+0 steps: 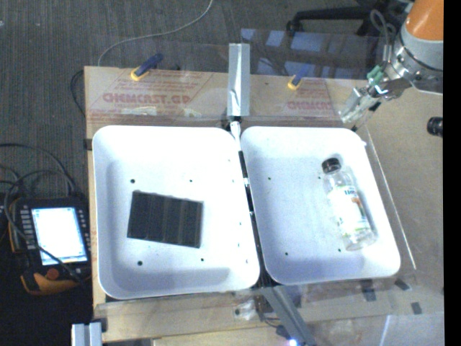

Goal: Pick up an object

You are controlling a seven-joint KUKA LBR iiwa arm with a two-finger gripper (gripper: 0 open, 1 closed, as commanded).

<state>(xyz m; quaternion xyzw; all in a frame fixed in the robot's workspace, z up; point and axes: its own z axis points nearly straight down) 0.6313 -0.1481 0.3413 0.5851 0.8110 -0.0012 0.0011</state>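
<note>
We are hovering our gripper [358, 111] at the right bin's [284, 262] far corner; whether the jaws are spread, we cannot tell. The clear bottle [347, 207] is lying toward 6 o'clock from them, cap [330, 166] pointing to 11.

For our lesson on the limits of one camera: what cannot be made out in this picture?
- Bottle label: print too small to read.
- Gripper: fingers small and blurred, so open or shut is unclear.
- Arm: cut off by the top and right edges.
- Black pad: flat and dark, its material is unclear.
</note>
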